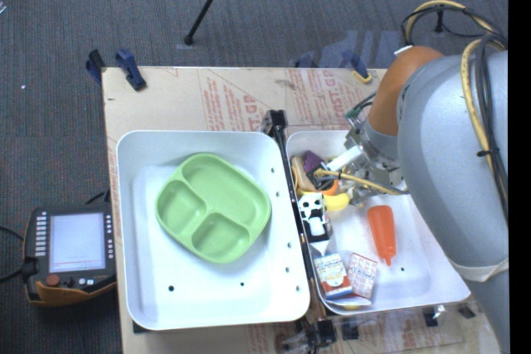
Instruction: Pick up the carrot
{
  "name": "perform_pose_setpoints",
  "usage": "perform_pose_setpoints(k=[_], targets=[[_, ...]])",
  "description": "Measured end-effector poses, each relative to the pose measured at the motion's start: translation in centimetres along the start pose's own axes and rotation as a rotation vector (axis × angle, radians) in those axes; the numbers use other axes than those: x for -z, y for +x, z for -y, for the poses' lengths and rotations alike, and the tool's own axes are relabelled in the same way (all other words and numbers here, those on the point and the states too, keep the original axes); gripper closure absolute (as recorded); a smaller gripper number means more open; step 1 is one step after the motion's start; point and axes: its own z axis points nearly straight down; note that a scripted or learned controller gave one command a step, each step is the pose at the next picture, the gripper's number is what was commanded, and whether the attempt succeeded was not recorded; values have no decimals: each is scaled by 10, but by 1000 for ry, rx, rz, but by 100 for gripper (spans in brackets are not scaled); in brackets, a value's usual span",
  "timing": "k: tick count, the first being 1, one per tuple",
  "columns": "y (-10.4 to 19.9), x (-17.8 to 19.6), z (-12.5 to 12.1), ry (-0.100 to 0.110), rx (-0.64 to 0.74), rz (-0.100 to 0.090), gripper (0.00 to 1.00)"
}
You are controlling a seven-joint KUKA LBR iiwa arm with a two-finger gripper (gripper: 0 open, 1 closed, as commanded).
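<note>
**Carrot waiting in the right bin**

A green plate is seen in the left bin. In the right bin, clutter is piled at the top left and small cartons at the bottom. The carrot lies clear between them, lengthwise. The gripper is buried above it; its opening cannot be told. A descent square across the carrot's middle is advised.

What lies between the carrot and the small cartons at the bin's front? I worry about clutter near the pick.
In the camera view, bare white bin floor separates the carrot from the two small cartons; nothing sits in that stretch.
</note>
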Motion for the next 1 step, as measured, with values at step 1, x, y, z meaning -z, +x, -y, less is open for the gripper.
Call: perform_pose_setpoints(k=[1], targets=[[-17,-9,15,-3,428,-4,100]])
